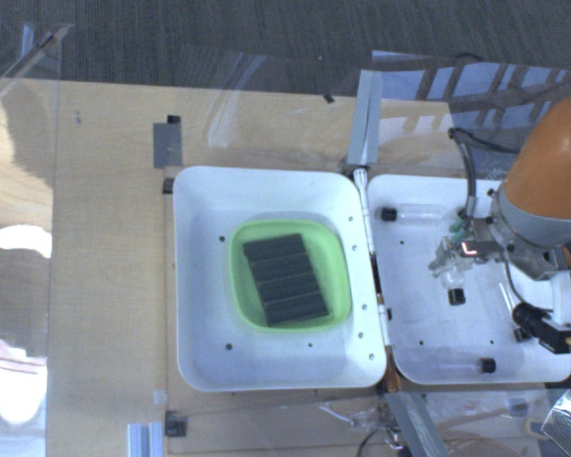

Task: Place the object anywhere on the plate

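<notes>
On the green plate (290, 279), which sits in the middle of the left bin (266, 274), lies the dark ridged block (285, 279), the object of the task as I judge it. It lies flat and wholly inside the plate's rim, its long axis running from the plate's far-left side toward its near-right side, a little off square to the bin's walls. Judged from how things lie, the placing looks already done: the block rests on the plate and nothing touches it.

My gripper (462, 255) hangs over the right bin (471, 288), well apart from the plate and across the ridge where the two bins meet. From the plate, it lies to the right at about the same depth, so the block sits to my gripper's left. The wrist parts crowd together there and I cannot tell how the gripper is set; nothing I can make out is carried in it.

Further from the plate, the right bin's floor carries a small dark piece (456, 296) just beneath my gripper. Both bins rest on the pale wooden surface (105, 284), which spreads wide to the plate's left.
</notes>
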You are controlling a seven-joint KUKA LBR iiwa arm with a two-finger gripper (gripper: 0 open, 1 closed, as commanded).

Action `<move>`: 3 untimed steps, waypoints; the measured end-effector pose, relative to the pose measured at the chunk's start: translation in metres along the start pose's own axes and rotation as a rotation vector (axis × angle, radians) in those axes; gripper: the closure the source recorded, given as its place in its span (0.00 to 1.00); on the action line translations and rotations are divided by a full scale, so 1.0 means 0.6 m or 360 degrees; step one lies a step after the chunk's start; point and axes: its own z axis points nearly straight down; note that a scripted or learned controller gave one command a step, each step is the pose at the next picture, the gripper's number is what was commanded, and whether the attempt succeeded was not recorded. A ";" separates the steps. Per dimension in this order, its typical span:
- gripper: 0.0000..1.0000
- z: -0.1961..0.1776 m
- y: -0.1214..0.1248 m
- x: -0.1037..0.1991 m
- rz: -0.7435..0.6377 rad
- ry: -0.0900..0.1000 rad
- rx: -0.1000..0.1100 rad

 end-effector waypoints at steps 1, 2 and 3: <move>1.00 0.043 0.065 0.115 -0.0269 0.0000 0.0003; 0.00 0.043 0.065 0.115 -0.0268 0.0000 0.0002; 0.00 -0.079 0.018 0.247 -0.0189 0.0003 0.0000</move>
